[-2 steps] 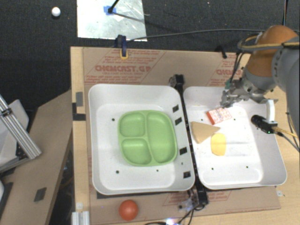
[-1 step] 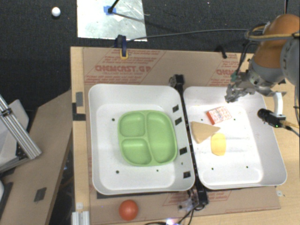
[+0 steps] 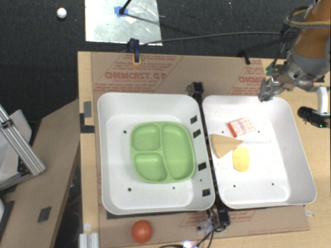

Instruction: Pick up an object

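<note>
The right bin point(image 3: 289, 138) holds a small red-and-white packet point(image 3: 241, 126), a tan wedge point(image 3: 223, 144) and a yellow lump point(image 3: 240, 159), all near its left side. My gripper point(image 3: 267, 91) hangs at the bin's back edge, up and to the right of the packet, well apart from all three objects. Nothing shows between its tips.
The left bin point(image 3: 111, 123) carries a green divided tray point(image 3: 162, 151). An orange ball point(image 3: 141, 231) lies on the bench in front of the bins. A blue and yellow clamp point(image 3: 134, 51) stands at the back edge of the board. A metal frame point(image 3: 18, 143) is at far left.
</note>
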Robot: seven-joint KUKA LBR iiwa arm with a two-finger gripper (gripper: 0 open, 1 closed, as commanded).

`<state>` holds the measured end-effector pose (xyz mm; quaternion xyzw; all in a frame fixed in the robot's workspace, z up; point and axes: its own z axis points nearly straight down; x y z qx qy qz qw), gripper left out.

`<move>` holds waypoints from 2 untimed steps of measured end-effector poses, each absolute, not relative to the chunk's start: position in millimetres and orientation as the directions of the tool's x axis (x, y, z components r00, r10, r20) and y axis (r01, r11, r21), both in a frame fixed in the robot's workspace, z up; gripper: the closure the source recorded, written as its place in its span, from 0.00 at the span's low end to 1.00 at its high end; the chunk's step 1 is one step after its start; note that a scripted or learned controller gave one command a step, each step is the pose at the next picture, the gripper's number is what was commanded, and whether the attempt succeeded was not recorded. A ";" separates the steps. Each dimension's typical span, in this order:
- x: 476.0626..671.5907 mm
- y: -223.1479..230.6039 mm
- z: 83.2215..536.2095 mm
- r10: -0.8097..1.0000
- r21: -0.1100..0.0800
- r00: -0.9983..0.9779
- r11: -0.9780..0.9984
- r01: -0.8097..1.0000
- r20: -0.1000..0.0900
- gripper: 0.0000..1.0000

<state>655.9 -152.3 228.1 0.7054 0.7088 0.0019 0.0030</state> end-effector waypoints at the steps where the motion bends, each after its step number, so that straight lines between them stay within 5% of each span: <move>1: 657.0 -152.5 245.4 1.000 0.005 -0.005 0.005 1.000 -0.001 1.00; 2: 631.5 -104.6 250.2 1.000 0.001 -0.008 0.008 1.000 0.001 1.00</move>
